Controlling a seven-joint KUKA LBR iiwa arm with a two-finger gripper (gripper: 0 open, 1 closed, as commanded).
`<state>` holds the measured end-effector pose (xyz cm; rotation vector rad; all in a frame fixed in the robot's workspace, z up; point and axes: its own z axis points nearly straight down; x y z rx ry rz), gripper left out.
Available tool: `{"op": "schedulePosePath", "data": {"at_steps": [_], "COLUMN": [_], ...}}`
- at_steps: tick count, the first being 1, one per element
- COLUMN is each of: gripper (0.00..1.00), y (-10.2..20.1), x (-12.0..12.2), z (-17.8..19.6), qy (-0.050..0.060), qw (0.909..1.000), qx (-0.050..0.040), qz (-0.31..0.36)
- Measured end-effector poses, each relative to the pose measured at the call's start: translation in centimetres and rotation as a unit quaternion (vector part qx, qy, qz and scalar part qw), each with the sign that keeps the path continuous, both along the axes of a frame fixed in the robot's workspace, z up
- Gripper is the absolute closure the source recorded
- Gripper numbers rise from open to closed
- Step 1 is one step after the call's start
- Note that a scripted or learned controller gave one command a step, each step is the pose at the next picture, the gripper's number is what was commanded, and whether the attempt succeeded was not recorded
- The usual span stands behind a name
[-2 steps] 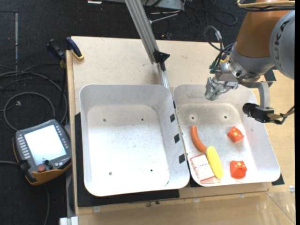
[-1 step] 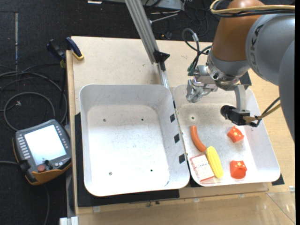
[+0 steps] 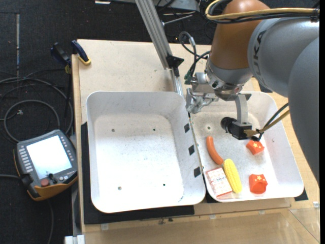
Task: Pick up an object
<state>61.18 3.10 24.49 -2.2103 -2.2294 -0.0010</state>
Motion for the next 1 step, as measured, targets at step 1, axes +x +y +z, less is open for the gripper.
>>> {"op": "schedulePosePath", "data": {"at_steps": [1], "gripper": [1.0], "y": [5.0], "x": [-0.58], "z": [-1.03], "qy": [0.001], "qw": [1.0], "qx": [-0.0003], "qz": [0.0]}}
